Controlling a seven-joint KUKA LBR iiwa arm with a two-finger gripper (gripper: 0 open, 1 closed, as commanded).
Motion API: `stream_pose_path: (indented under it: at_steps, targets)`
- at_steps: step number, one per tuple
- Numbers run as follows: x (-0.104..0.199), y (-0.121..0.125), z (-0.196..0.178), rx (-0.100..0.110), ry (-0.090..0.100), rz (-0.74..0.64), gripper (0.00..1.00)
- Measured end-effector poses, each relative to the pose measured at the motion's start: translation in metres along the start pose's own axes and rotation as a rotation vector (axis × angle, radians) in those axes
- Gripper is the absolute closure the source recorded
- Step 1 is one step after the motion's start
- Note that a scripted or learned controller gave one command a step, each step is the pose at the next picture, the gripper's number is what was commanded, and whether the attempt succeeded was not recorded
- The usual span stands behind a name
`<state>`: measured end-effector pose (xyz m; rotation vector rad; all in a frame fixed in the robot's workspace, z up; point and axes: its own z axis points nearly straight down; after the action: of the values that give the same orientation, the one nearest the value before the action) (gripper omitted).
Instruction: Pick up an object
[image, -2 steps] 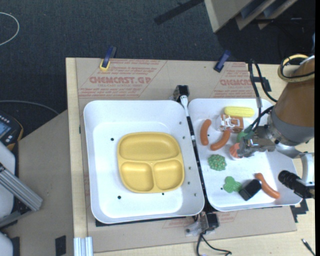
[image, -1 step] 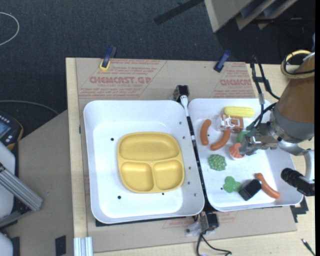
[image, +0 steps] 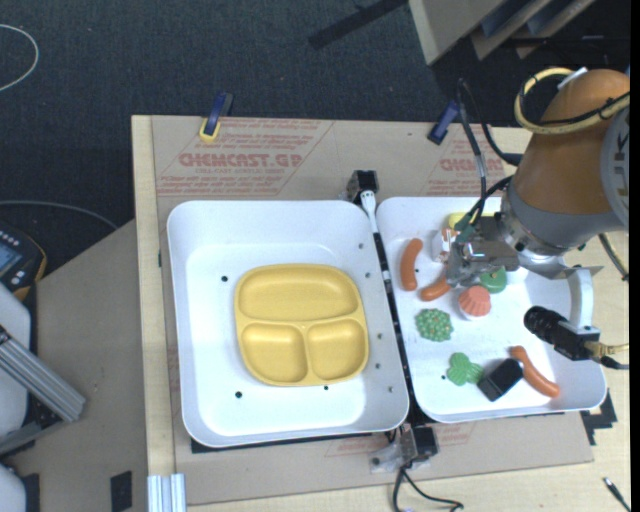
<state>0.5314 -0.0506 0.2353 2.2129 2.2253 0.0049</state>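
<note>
My gripper (image: 466, 262) hangs low over the upper middle of the right bin (image: 560, 404), reaching in from the right. Just below it lie a small orange piece (image: 435, 291), a red and pink strawberry-like toy (image: 476, 302) and a green piece (image: 491, 281). An orange sausage (image: 409, 263) lies to the gripper's left, apart from it. A yellow item (image: 458, 220) peeks out behind the gripper, partly hidden. Further toward the front sit a round green toy (image: 433, 324), a green broccoli-like toy (image: 462, 369), a black block (image: 500, 380) and a second orange sausage (image: 536, 370).
The left bin (image: 190, 300) holds a yellow divided plate (image: 300, 322) in its middle. A black divider rail (image: 385, 290) runs between the two bins. The arm's orange band and grey wrist cover the right bin's back right corner.
</note>
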Motion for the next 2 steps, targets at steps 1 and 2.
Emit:
stream_pose_path:
  at_steps: [1,2]
  targets:
    - [0.0188,0.008,0.0185,0.007,0.001,0.003,1.0]
    - [0.0106,0.0081,0.0209,0.007,0.0,0.007,1.0]
